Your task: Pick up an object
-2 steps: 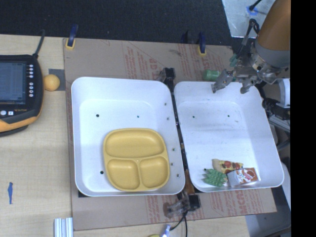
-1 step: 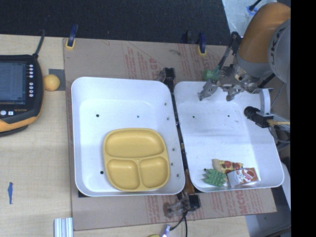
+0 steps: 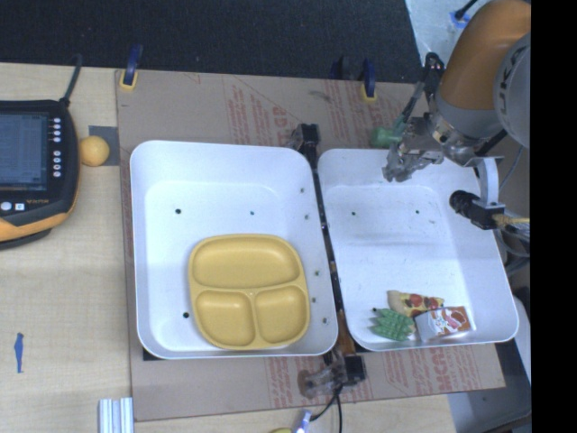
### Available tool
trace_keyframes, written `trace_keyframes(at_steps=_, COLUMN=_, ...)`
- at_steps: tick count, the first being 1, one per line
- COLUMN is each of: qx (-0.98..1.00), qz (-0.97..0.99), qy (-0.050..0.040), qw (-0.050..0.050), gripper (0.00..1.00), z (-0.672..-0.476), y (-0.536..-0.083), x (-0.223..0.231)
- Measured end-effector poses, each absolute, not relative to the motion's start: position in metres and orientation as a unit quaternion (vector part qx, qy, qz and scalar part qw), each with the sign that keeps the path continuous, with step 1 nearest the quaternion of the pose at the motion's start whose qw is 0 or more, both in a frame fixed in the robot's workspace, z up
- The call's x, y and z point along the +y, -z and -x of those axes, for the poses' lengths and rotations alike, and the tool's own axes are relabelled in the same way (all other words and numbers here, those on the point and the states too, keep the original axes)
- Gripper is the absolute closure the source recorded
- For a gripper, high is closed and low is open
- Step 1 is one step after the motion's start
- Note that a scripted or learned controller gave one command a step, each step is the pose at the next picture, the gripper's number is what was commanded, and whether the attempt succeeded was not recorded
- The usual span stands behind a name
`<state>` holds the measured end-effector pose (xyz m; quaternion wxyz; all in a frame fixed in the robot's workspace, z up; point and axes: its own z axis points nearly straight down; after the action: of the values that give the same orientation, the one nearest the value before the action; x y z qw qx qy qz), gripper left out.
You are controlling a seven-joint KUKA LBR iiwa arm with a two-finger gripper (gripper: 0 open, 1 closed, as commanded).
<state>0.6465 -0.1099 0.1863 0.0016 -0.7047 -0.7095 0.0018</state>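
Observation:
My gripper (image 3: 399, 170) hangs over the far left corner of the right bin (image 3: 424, 233), with nothing visibly in it. At that bin's near edge lie a pizza-slice toy (image 3: 415, 301), a green leafy toy (image 3: 390, 324) and a red and white packet (image 3: 444, 322), packed close together. They are well in front of the gripper. A yellow divided plate (image 3: 250, 290) rests in the near half of the left bin (image 3: 162, 197).
A small green piece (image 3: 386, 137) shows just beyond the right bin's far rim, close to the gripper. A tablet-like pendant (image 3: 32, 170) and an orange ball (image 3: 94, 150) sit on the bench at the left. Clamps hold the cardboard at the far edge.

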Motion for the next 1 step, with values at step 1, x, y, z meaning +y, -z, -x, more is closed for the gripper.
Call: trace_keyframes(at_steps=1, qx=-0.711, qz=0.704, qy=-0.0021, qw=0.002, gripper=1.0, z=-0.6467, y=-0.1967, x=-0.1104)
